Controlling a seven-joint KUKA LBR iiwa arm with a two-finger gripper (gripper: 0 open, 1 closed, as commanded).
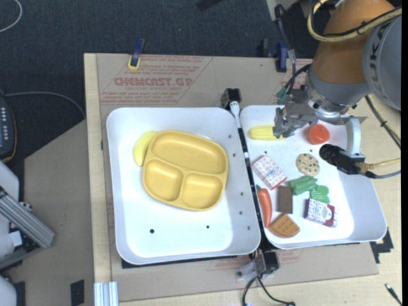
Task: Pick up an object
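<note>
Near edge of right white bin [376, 225]: orange waffle piece [284, 225], red carrot-like stick [264, 206], untouched. Farther back, my gripper [285, 125] hangs low beside yellow toy banana [260, 133]; finger gap unreadable, cannot tell. Nothing lifted yet; grasp and raise remain.

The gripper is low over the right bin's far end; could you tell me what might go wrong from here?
1. The gripper sits between the corn and the tomato, so it may close on neither or just nudge one aside.
2. The corn lies near the right bin's inner wall, which could block a finger.
3. The round tomato may roll away if clipped.
</note>
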